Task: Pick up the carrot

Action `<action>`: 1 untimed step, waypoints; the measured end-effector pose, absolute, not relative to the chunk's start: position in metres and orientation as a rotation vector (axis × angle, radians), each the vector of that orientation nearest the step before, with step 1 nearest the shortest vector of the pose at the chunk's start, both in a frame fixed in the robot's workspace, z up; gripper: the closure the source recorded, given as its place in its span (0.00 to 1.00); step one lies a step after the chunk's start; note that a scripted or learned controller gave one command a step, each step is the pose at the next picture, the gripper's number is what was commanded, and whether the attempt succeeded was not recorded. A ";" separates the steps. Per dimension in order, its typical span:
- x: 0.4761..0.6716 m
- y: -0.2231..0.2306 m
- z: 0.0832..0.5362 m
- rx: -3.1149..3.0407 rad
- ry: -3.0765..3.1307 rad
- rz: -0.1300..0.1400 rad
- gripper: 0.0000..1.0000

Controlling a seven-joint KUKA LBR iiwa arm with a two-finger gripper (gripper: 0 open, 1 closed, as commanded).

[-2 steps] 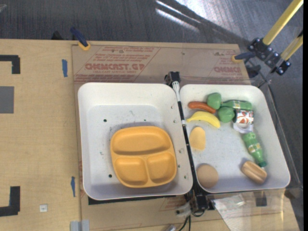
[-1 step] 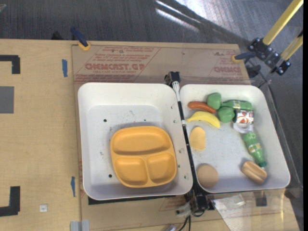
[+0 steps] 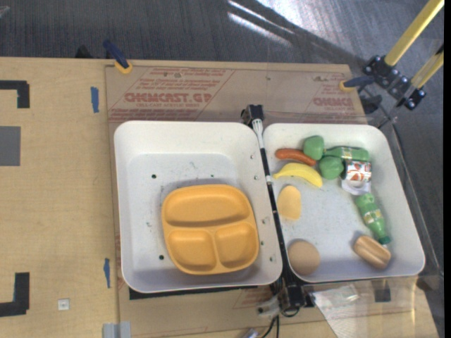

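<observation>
The carrot (image 3: 296,156) is a small orange-red piece lying across the far left part of the right bin (image 3: 402,189). It rests just behind a yellow banana (image 3: 299,174) and next to a green vegetable (image 3: 313,146).
The right bin also holds a second green piece (image 3: 330,166), a green bottle (image 3: 371,215), a white-and-red packet (image 3: 356,174), a bread roll (image 3: 371,251), a tan egg-shaped item (image 3: 304,256) and a pale yellow slice (image 3: 289,203). An orange divided tray (image 3: 209,227) sits in the left bin (image 3: 141,189).
</observation>
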State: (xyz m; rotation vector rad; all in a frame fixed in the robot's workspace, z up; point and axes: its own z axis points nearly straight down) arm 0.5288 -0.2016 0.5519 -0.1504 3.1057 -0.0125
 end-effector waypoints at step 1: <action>0.531 -0.201 0.564 -0.150 3.094 -0.017 1.00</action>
